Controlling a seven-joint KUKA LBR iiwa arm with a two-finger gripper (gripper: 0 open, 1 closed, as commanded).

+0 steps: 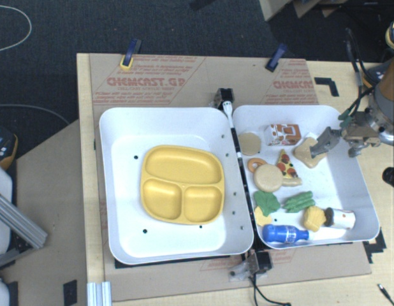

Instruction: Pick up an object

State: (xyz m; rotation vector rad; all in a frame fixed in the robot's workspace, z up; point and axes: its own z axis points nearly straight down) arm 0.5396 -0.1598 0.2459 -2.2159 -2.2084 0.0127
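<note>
At frame left, the yellow divided tray lay in the left bin. Right of centre, toy foods crowded the right bin: a pizza slice, a blue bottle, a tan bread-like piece. The gripper hung at right, just beside that piece; whether it was open or closed could not be told. A clean grasp likely needed centring over the tan piece before descending, clear of the pizza slice.

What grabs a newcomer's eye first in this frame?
The yellow tray sits alone in the left bin. The right bin holds a heap of toy food, a blue bottle at its near edge. The gripper hangs over the bin's far right part, beside a tan piece.
</note>
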